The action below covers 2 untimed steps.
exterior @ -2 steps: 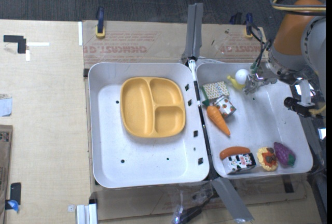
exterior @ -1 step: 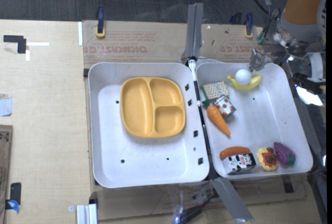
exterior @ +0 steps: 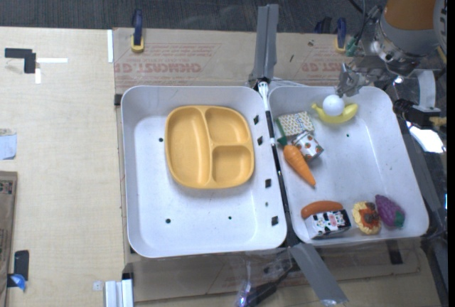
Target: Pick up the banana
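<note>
The yellow banana (exterior: pixel 343 114) lies curved in the far part of the right bin (exterior: pixel 398 156), near its back wall. A white egg-shaped ball (exterior: pixel 332 104) rests against the banana's upper left side. My gripper (exterior: pixel 349 85) hangs just above and slightly right of the banana, at the bin's far rim, below the grey wrist and orange band. Nothing shows held in it.
The right bin also holds a patterned green packet (exterior: pixel 294 122), a small can (exterior: pixel 308 146), a carrot (exterior: pixel 300 164), a sausage (exterior: pixel 321 208), a cow-print carton (exterior: pixel 328 223), a yellow-red toy (exterior: pixel 367 217) and purple grapes (exterior: pixel 389 211). A yellow divided plate (exterior: pixel 210 146) sits in the left bin (exterior: pixel 142 178).
</note>
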Each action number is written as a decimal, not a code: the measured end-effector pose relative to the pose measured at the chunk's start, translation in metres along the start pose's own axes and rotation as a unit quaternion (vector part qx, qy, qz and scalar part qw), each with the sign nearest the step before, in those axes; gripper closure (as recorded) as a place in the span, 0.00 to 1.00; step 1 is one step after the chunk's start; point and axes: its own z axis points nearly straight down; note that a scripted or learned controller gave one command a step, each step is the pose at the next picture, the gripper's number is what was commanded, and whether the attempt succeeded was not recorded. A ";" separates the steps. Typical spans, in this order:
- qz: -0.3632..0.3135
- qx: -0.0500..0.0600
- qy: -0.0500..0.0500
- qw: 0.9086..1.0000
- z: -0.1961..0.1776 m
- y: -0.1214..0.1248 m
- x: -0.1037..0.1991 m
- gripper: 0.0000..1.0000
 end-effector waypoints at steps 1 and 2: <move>0.000 0.000 0.000 1.000 0.000 0.000 0.000 0.00; -0.043 0.001 0.000 0.999 0.152 0.016 -0.048 0.00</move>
